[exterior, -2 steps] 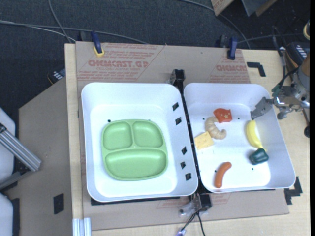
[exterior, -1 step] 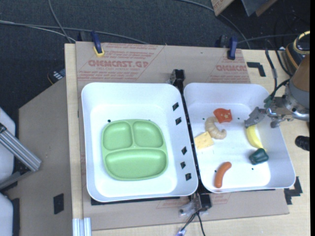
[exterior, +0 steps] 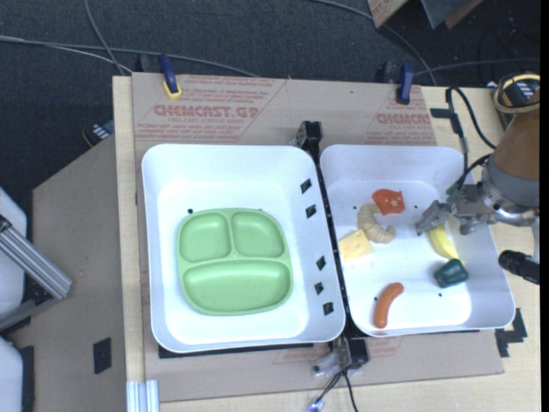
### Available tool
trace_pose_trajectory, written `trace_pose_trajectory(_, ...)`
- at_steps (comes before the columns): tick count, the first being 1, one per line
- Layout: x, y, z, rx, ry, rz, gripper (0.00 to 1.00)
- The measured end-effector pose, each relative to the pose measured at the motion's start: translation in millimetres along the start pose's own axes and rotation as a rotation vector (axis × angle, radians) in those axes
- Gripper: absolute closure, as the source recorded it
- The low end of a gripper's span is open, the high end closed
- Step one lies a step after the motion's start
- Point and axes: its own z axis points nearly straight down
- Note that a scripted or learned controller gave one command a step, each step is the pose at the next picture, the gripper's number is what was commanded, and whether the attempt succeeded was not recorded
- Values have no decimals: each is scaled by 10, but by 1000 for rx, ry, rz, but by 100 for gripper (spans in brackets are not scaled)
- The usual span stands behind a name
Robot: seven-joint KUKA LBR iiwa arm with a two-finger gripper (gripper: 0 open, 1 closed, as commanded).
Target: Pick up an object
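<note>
The tool (exterior: pixel 444 217) hangs low over the right bin (exterior: pixel 412 316), near its right wall, at the end of the arm (exterior: pixel 519 166) that reaches in from the right. Whether it is spread or closed cannot be told from this slant, and nothing can be seen gripped in it. Its tip sits right at the upper end of the banana (exterior: pixel 443 243), which lies in the bin just below it. A dark green piece (exterior: pixel 450 273) lies just beneath the banana. To the left of the tool are a red piece (exterior: pixel 388 202), a pale curled piece (exterior: pixel 375 226) and a yellow wedge (exterior: pixel 354 246), close together. An orange sausage (exterior: pixel 387 304) lies nearer the front wall. The left bin (exterior: pixel 163 230) holds a green tray (exterior: pixel 233 261) with three compartments. Both bins rest on the counter (exterior: pixel 223 106).
</note>
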Motion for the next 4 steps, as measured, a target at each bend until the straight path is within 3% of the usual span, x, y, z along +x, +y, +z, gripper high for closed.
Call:
trace_pose_trajectory(1,-7,18,-143,-7,-2,0,100)
trace_pose_trajectory(2,25,35,-789,-13,-5,-1,100)
trace_pose_trajectory(4,3,41,-1489,-10,-4,-1,100)
